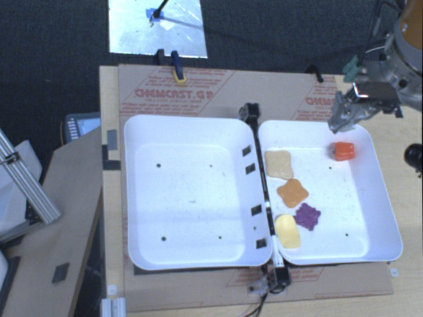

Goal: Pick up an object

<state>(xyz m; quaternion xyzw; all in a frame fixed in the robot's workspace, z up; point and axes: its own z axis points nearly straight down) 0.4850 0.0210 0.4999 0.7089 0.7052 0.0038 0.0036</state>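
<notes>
Above the right bin's (370,197) far corner, the end effector (344,121) hangs with nothing visibly grasped; whether it is released or clenched cannot be told. An orange block (344,151) lies just below it. Tan (279,164), orange (293,192), purple (307,216) and yellow (287,231) pieces cluster near the divider. The left bin (192,127) sits alongside.

Left bin (139,177) floor bare, open access from above. Right bin (370,210): right half free except orange block (344,151) at far edge; tan piece (279,164), orange piece (293,192), purple piece (307,216), yellow piece (287,231) crowd its left side by divider.
</notes>
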